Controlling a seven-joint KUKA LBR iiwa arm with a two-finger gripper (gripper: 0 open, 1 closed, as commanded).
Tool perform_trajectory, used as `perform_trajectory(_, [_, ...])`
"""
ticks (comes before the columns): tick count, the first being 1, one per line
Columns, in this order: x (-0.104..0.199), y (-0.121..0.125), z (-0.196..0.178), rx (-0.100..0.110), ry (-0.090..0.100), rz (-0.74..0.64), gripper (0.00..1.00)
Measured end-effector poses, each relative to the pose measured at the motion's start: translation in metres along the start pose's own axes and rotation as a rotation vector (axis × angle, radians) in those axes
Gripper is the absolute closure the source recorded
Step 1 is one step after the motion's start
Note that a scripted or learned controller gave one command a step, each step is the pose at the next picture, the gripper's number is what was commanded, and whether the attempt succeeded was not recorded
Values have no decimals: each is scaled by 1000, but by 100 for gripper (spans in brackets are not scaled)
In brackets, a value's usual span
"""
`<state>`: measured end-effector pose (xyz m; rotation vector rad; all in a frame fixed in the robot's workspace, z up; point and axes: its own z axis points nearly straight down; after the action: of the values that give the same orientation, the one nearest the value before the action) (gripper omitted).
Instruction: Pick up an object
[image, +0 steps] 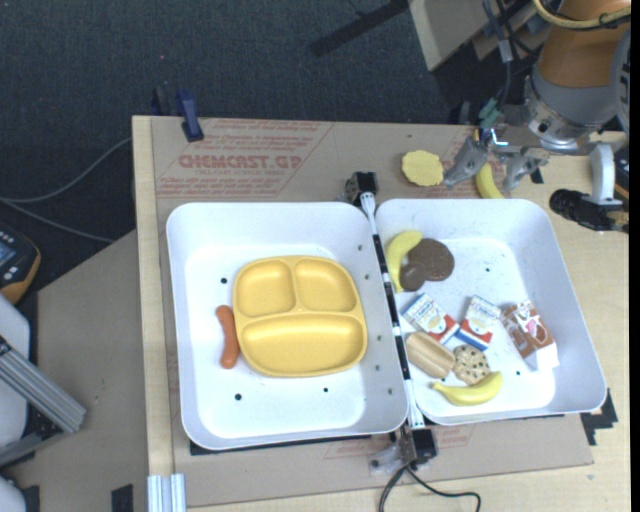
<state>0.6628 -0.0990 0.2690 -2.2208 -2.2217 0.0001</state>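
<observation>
The bench (250, 160) carries two white bins; the left bin (190, 300) holds a yellow divided plate (298, 315) and a sausage (228, 335). The gripper (493, 165) hovers beyond the right bin (560, 290), fingers spread apart around a yellow banana (487, 183) without clearly gripping it.

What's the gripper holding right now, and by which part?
Nothing visible between the fingers. The gripper hangs open above the bench behind the right bin, beside a banana lying there.
</observation>
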Motion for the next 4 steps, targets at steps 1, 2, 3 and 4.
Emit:
perform_trajectory(1, [-85, -4, 188, 7, -1, 5, 0])
perform_trajectory(2, [-92, -115, 185, 10, 2, 6, 0])
perform_trajectory(3, [-111, -188, 185, 5, 0, 7, 0])
perform_trajectory(4, [-109, -183, 174, -2, -1, 2, 100])
